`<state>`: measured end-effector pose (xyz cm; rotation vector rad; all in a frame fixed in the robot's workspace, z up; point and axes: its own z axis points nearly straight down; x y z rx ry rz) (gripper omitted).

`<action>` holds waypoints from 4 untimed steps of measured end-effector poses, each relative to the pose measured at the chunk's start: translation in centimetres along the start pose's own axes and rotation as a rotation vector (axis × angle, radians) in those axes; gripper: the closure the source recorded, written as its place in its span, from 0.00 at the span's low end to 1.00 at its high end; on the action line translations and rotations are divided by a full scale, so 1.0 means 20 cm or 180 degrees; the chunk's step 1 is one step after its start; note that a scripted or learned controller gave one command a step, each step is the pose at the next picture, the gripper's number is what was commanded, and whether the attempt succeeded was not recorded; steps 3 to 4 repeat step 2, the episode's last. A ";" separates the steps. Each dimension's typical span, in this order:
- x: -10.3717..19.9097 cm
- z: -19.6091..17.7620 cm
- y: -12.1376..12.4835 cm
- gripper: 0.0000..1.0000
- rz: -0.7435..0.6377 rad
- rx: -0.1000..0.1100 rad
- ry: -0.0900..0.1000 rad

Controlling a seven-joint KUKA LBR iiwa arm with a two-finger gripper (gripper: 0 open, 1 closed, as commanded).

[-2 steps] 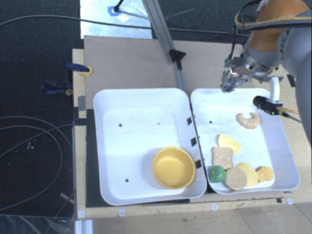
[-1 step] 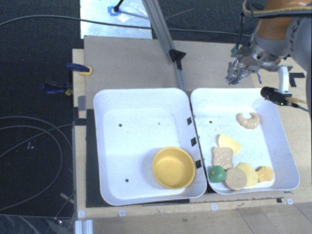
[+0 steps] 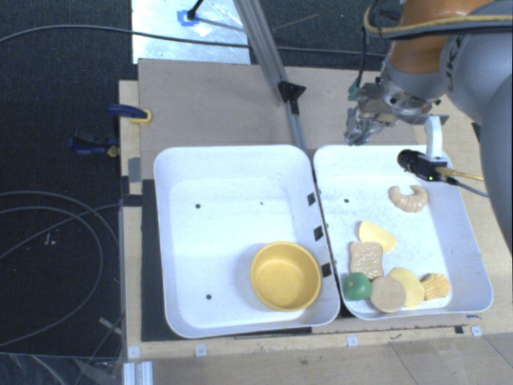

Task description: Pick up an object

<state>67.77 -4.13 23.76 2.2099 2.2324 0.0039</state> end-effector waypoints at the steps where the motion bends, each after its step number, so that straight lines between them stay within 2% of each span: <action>1: 0.26 -0.01 -0.03 1.00 0.0000 0.0000 0.0003; 2: 0.57 0.02 -0.04 1.00 -0.0003 0.0001 0.0004; 4: 0.57 0.02 -0.04 1.00 -0.0003 0.0001 0.0004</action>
